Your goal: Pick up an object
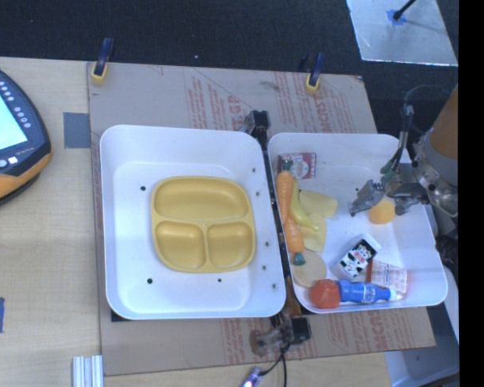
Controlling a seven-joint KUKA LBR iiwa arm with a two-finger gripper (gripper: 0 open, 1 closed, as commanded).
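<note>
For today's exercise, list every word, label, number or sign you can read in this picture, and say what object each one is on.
No text here can be read with certainty.
Red print repeated on the cardboard sheet: too blurred.
Small red and white packet: print too small.
Black and white carton: illegible.
Blue tube and packet beside it: illegible.
Handheld controller screen: washed out.

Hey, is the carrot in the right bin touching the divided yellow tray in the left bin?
Apart. The camera view shows the carrot in the right bin and the yellow tray in the left bin, with both bin walls between them.
</note>
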